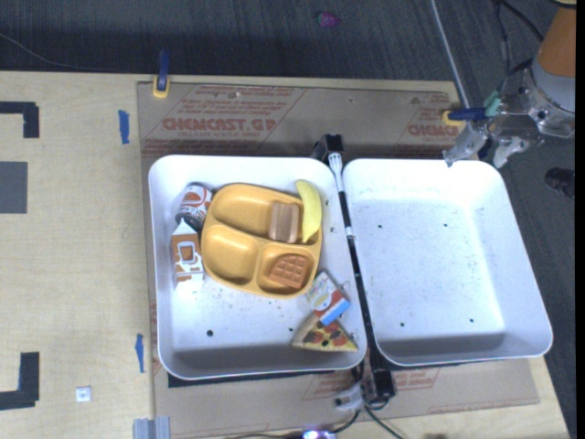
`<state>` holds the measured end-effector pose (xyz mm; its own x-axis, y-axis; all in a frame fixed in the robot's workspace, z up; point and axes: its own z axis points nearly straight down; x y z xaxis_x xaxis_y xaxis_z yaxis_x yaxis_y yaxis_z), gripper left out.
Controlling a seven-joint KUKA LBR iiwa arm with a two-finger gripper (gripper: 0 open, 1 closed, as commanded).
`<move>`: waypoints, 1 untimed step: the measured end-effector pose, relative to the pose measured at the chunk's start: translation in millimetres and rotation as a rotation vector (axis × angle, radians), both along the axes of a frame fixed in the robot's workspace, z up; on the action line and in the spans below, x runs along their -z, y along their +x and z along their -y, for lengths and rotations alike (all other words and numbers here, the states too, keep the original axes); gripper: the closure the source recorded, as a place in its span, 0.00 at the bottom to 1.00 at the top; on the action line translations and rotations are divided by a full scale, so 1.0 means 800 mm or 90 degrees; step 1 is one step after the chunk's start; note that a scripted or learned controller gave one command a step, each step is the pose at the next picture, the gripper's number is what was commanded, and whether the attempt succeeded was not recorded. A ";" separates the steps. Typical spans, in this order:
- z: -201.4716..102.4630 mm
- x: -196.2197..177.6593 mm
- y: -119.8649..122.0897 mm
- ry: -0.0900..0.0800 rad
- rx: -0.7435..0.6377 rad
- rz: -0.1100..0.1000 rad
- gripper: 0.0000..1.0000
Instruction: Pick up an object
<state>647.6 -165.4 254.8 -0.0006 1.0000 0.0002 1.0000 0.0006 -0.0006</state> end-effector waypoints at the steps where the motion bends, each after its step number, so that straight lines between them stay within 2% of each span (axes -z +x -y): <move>1: -0.020 0.123 -0.104 0.000 0.001 0.000 0.00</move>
